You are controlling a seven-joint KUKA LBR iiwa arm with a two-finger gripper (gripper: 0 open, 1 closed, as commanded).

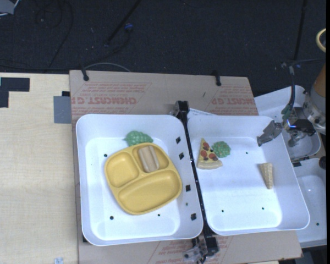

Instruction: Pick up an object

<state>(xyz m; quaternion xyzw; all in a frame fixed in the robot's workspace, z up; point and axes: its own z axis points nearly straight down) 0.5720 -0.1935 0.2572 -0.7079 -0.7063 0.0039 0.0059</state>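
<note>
In the right bin (247, 216) lie a toy pizza slice (208, 155), a small green leafy piece (222, 148) touching it, and a tan cone (267, 175) near the right wall. My gripper (281, 136) hovers over the bin's upper right corner, above and a little right of the cone. It is open, with nothing between its fingers (267, 133). In the left bin (93, 213) sits a yellow divided plate (146, 194) with a brown bun-like piece (149, 158) in its upper right compartment. A green leafy piece (136, 138) lies just behind the plate.
The two bins meet at a black divider (190, 169) on a cardboard sheet (154, 95). A white surface (313, 202) runs along the right bin's outer side, under the arm. Light wood bench (27, 175) lies to the left.
</note>
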